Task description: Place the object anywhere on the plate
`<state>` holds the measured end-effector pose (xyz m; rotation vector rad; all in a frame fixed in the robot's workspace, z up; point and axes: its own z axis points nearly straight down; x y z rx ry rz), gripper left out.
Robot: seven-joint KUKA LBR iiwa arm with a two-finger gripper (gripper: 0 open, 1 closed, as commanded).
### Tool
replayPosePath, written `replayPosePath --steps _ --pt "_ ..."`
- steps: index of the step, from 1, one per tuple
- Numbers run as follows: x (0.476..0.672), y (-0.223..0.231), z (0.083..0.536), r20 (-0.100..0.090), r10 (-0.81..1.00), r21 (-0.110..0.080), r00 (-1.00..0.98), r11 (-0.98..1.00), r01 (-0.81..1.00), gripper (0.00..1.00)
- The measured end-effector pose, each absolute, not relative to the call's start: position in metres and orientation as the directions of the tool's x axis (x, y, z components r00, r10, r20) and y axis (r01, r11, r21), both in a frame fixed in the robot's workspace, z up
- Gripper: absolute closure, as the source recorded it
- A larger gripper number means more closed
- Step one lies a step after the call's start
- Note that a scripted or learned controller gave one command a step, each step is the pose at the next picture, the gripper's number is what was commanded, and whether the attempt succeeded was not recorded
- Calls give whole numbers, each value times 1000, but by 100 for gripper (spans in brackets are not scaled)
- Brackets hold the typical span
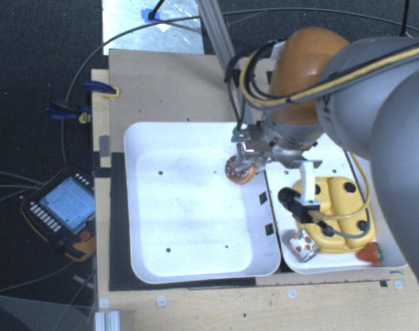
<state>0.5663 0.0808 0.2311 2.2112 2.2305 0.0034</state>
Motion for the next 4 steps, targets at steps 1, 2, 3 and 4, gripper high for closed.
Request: replayPosePath --steps 1,2,3,4 --pt "590 120 234 2 1000 4 -8 8 1000 100" --pt "582 116 222 0 1000 0 -2 2 1000 100" --pt "588 123 219 0 1000 2 -5 5 1000 100" --pt "588 123 219 -1 1000 1 -5 5 1000 0"
